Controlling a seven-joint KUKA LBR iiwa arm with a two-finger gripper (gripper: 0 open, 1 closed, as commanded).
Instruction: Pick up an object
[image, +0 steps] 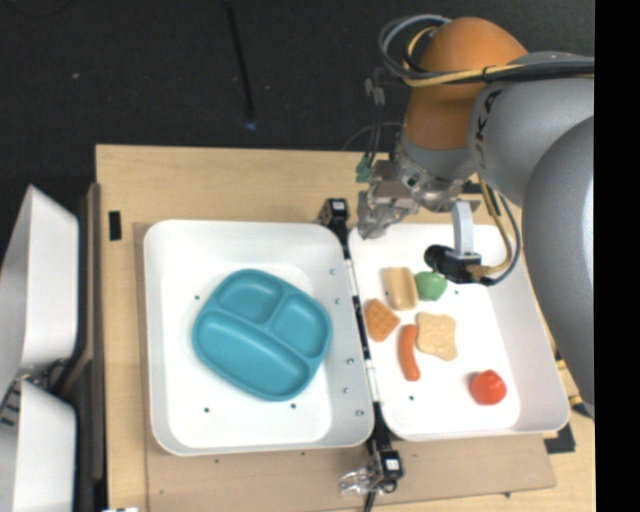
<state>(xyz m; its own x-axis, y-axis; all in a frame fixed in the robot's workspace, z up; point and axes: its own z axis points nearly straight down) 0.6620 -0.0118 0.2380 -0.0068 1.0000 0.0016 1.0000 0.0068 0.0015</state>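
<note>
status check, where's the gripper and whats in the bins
Gripper over right bin top-left corner, holding nothing seen. Bread piece, green item, waffle-like piece, sausage, cracker, tomato loose there. Blue divided plate in left bin.

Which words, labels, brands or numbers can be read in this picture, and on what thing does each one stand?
None can be read. The blue tray, the two white bins and the food pieces, such as the red one, bear no print. The arm shows no legible marking at this size.
</note>
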